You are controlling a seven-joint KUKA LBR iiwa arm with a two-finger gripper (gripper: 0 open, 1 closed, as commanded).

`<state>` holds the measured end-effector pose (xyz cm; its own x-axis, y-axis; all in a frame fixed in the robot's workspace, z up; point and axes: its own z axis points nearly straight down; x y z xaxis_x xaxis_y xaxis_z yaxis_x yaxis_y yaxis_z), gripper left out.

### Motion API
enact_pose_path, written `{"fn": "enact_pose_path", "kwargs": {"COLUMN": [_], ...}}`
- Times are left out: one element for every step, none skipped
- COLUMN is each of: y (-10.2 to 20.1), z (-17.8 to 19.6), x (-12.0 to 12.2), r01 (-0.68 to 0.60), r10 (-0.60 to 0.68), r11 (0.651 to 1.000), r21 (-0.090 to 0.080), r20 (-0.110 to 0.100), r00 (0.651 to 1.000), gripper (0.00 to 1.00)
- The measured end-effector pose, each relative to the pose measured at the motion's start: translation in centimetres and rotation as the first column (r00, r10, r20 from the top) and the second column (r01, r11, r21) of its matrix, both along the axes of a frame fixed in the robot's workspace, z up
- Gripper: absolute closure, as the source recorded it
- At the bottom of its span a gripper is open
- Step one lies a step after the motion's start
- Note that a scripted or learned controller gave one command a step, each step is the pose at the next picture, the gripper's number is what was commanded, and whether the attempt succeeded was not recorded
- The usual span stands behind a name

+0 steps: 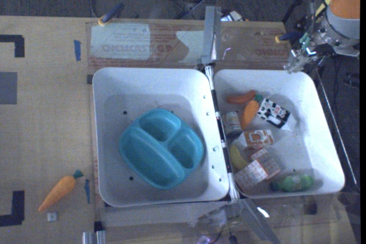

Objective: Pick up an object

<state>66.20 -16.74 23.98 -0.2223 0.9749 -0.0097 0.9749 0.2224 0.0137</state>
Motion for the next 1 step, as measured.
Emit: {"fn": "enact_pose_path", "kwargs": {"y": [0.01], "z": [-0.01], "x": [0.00], "r01": [0.000], "r10": [0.000], "r11": [1.000], "r21": [0.000], "r20": [0.000], "r00": [1.000], "gripper": [0.00]}}
